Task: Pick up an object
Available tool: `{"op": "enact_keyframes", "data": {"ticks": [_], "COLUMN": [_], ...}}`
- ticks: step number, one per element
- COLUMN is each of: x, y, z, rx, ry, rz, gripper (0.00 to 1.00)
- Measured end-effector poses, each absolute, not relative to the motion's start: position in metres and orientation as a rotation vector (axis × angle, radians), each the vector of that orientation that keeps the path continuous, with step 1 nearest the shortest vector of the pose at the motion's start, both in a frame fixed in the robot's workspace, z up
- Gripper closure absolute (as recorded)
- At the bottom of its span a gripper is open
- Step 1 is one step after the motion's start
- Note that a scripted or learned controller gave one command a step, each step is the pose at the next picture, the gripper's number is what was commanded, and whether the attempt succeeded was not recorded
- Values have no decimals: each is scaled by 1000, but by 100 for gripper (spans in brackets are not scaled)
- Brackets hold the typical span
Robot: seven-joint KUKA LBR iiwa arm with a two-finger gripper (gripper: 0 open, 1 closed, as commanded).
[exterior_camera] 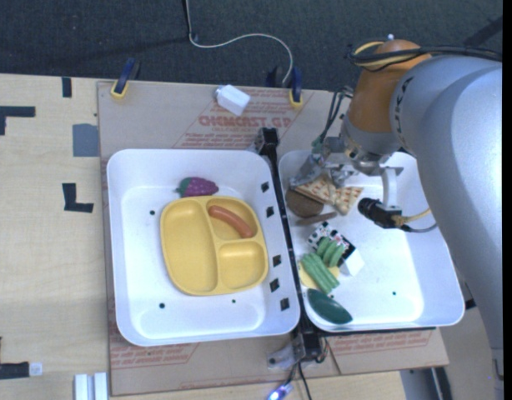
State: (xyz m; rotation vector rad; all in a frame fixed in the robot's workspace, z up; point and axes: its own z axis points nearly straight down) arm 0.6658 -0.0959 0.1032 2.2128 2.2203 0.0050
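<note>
In the camera view, the grey arm with its orange band (381,90) is reaching down into the right shallow white bin (406,298), and the two-finger gripper (316,172) is hanging at that bin's far left corner, right over a tan cracker-like slab (327,193) — whether its jaws are released or clenched I cannot tell, since the metal parts are blurring together there. Just below the gripper a round brown piece (303,206) is lying against the slab. Nearer the bin's front, a black-and-white patterned block with green stripes (331,244) is sitting beside a small white cube (352,262), a green ridged toy vegetable (318,272) is leaning just in front of them, and a dark green rounded object (329,311) is resting at the front left edge. Beside this bin, the left shallow white bin (131,307) is carrying a yellow divided plastic plate (193,252), with a reddish toy sausage (232,220) lying in the plate's far compartment and a purple toy grape bunch (198,187) touching the plate's far rim.
</note>
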Motion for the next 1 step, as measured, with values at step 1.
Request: {"op": "enact_keyframes", "data": {"ticks": [1], "x": [601], "y": [-17], "z": [190], "rx": [2214], "ry": [2228], "rz": [7], "gripper": [100]}}
